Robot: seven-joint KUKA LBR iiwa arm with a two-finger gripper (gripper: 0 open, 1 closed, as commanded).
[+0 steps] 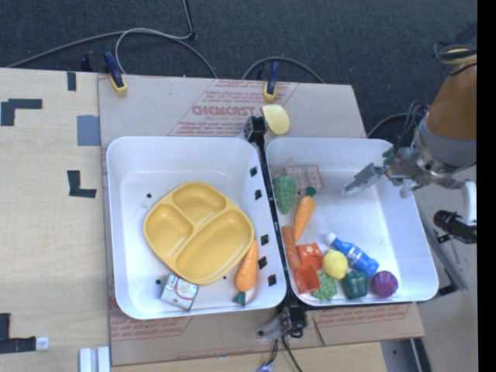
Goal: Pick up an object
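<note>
While the hand [364, 181] hangs apart and bare over the right bin [403, 239], a descent risks glancing off the packed toys [341, 270] near its left wall.

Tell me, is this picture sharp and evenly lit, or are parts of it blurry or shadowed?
In the camera view the light is soft and even, with faint shadows under the yellow plate and along the bin walls; the white bins show no harsh glare; the toys, such as the blue bottle, look a little soft; the hand is blurrier, its fingers hard to make out.
</note>
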